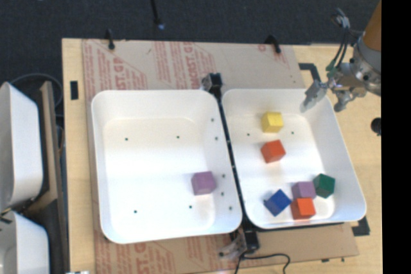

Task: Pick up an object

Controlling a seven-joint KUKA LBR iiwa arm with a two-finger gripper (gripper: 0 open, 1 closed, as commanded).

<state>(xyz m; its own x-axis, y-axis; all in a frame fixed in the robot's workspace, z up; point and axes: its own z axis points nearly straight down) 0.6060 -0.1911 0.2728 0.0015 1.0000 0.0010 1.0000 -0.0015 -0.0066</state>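
White plastic forms both shallow bins on the bench. The right bin (321, 131) holds six small blocks: a yellow cube (272, 122) near its far middle, an orange-red cube (273, 151) just in front of it, and a tight cluster at the near right corner made of a blue cube (277, 201), a pale purple cube (304, 189), an orange cube (303, 208) and a dark green cube (325, 185), several of them touching. The left bin (128, 138) holds one lilac cube (203, 182) near its right wall. The two-finger gripper (326, 96) hangs over the far right rim of the right bin, its fingers spread apart and holding nothing; it is well apart from every block. This high, rim-side pose reads as a staging position before descent. No target is fixed; the yellow cube is nearest and stands free, which would favour a clean grasp, whereas the clustered blocks leave little room for fingers. Being cubes, the blocks have no long axis; the yellow one sits roughly square to the bin walls, the blue one turned diagonally.
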